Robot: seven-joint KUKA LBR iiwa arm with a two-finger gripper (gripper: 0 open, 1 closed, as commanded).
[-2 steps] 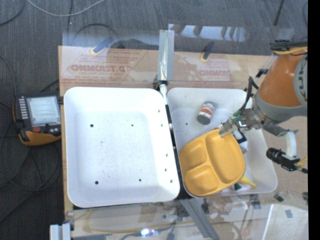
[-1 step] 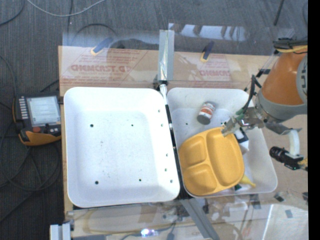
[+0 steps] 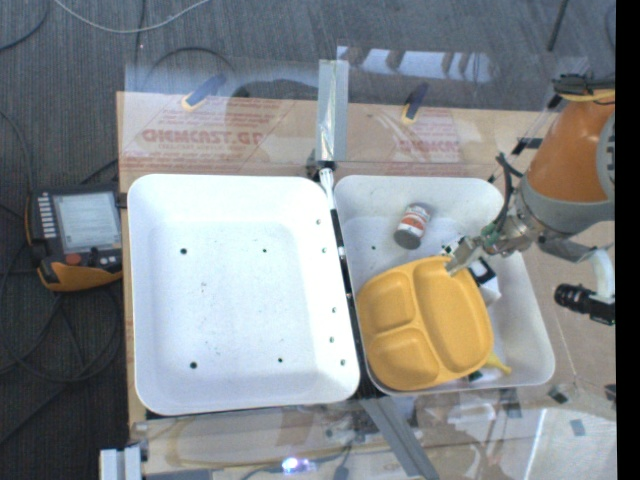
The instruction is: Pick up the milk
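Faintly, red print on the bench board (image 3: 205, 138) stays unreadable

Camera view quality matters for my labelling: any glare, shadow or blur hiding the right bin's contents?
Camera view: lighting even, shadows soft; glare streaks on the clear panel behind the bins; the hand slightly blurred; the small can readable, the yellow tray sharp in the right bin.

We see a wooden bench (image 3: 260, 133), two white bins side by side on it, left bin (image 3: 235, 293), right bin (image 3: 525, 318).
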